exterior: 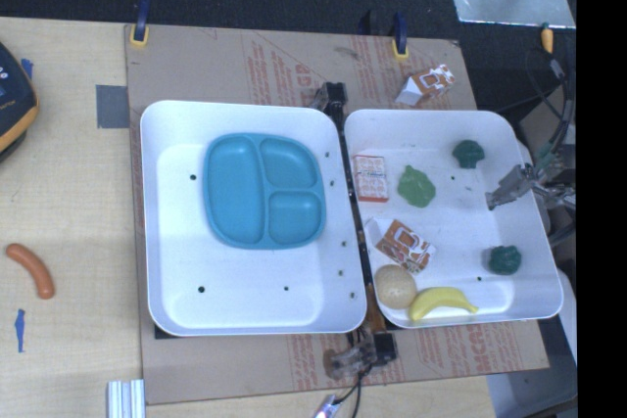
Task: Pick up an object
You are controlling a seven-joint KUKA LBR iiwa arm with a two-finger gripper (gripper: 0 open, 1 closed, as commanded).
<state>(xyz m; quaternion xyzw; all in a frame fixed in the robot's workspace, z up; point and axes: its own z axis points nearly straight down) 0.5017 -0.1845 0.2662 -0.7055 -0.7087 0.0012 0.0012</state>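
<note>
While the pincer (505, 191) hovers at the right bin's (534, 299) edge, grip state unclear, we judge nothing lifted, with banana (441, 302) and the rest waiting.

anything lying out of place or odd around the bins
Yes. A sausage lies on the bare bench far left of both bins, and a small carton sits on the cardboard just beyond the right bin. Nothing looks spilled.

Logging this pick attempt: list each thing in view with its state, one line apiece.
gripper: over right bin's right edge, holding nothing visible
blue tray: flat in left bin
banana: lying at right bin's front wall
red-white packet: flat in right bin
small carton: tipped over on cardboard, outside the bins
sausage: lying on the bench
</note>
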